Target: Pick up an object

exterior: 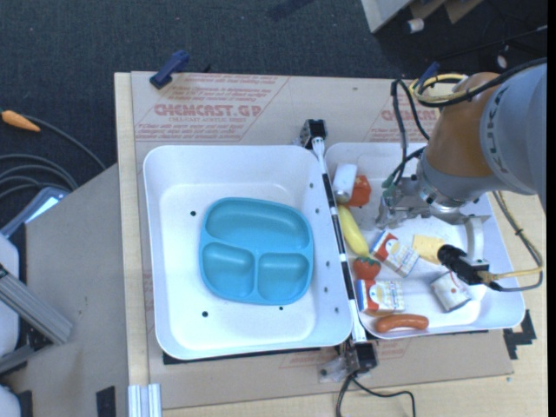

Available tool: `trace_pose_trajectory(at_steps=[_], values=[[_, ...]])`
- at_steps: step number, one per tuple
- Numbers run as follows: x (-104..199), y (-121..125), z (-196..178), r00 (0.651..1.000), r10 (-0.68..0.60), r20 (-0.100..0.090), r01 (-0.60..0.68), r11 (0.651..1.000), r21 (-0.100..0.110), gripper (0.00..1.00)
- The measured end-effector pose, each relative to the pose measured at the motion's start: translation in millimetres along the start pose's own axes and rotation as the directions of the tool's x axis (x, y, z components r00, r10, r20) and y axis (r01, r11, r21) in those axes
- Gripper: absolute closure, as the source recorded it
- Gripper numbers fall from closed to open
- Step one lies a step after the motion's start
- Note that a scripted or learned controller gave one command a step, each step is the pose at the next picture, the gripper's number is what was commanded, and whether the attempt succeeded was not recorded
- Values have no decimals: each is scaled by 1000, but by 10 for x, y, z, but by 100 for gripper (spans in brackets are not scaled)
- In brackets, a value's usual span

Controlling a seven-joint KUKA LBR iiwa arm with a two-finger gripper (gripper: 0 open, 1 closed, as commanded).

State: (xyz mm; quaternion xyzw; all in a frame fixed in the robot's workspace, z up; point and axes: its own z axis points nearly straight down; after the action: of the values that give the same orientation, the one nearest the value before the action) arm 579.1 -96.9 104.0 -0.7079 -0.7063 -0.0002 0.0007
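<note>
We see the arm (486, 137) reaching in from the right over the right bin (504, 307), its orange band above the wrist. The gripper (393, 208) sits low among the food toys near the bin's left side, but whether it is open or closed we cannot tell — its lower end is too dark and cluttered to read.

The right bin holds the objects: a yellow banana (352, 230) lying along the divider, a red and white piece (352, 183) just above it, a small white carton (398, 254) with red and orange print tilted beside the banana, a pale yellow cheese wedge (428, 248), a second printed carton (382, 296), a grey can (452, 292) and a reddish sausage (401, 323) at the near edge. None of them shows clearly between the gripper's tips.

The left bin (174, 189) carries a blue divided plate (256, 250) — three compartments, lying flat in its middle. Both bins rest on the table (217, 107).
</note>
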Motion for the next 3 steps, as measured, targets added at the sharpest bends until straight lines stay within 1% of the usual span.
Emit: trace_pose_trajectory(at_steps=[1,2,3], values=[[0,-1,1,1000,0,0,0,1000,0,0],[-85,-521,199,1000,-1,0,1,1000,2,0],[-83,-518,102,1000,0,0,0,1000,1,100]])
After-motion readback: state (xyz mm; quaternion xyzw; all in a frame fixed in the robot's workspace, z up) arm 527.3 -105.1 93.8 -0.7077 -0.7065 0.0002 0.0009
